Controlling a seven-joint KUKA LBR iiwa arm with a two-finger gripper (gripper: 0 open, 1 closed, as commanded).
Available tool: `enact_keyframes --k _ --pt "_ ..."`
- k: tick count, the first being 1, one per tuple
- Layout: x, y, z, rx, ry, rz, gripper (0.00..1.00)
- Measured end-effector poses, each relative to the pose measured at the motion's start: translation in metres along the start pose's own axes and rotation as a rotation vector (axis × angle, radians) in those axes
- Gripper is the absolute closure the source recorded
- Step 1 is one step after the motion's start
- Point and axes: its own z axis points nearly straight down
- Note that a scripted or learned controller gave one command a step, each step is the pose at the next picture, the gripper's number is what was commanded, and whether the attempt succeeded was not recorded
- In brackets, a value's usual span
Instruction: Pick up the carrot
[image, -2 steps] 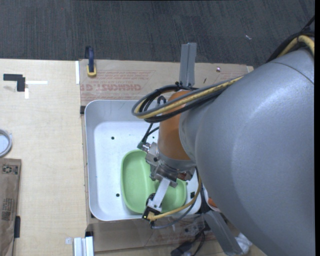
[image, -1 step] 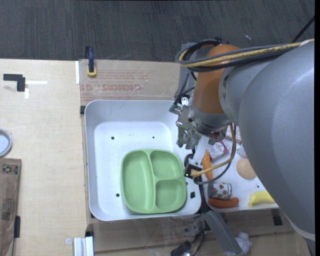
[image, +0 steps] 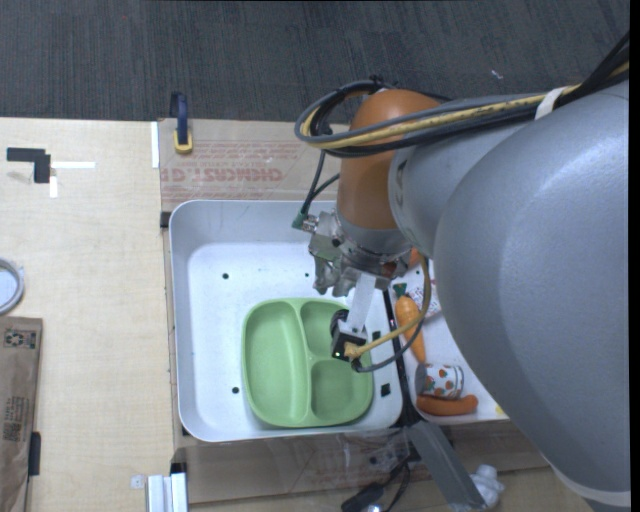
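The carrot (image: 408, 322) is orange with a small green top. It lies in the right bin just past the wall between the two bins, mostly hidden by the arm. My gripper (image: 328, 279) hangs under the orange wrist band, over the left bin (image: 200, 300) at the far edge of the green plate. It is left of the carrot and apart from it, and nothing shows in its grasp.
A green divided plate (image: 280, 370) fills the near half of the left bin. In the right bin, near the front, sit a small patterned white ball (image: 441, 380) and an orange curved thing (image: 447, 405). The arm covers most of the right bin.
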Motion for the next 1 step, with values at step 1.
enact_keyframes --k 1 --pt "-0.0263 0.0038 -0.0680 0.000 0.000 0.746 1.00"
